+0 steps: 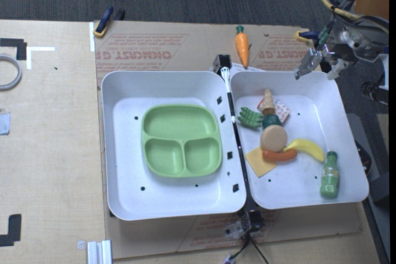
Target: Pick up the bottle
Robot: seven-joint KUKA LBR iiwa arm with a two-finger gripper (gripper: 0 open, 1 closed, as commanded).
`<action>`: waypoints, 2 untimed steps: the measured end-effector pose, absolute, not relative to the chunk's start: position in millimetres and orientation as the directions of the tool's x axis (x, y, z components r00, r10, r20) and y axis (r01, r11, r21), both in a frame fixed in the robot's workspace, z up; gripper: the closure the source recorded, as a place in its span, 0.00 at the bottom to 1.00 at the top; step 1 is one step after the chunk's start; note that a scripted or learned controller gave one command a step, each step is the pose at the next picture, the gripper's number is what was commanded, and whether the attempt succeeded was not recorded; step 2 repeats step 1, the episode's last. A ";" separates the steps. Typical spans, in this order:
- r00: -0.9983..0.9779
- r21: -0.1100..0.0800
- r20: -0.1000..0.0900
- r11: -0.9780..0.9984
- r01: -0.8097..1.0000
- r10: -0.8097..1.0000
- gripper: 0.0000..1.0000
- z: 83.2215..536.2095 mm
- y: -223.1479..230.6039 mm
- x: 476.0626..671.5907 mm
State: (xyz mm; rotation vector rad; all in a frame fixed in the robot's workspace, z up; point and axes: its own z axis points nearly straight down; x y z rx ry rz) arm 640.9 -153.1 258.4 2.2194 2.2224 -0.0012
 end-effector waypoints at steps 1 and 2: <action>-0.004 0.001 -0.003 0.004 1.000 1.000 1.00 268.0 -153.3 641.4; -0.004 0.001 -0.003 0.004 1.000 1.000 1.00 268.0 -153.3 641.4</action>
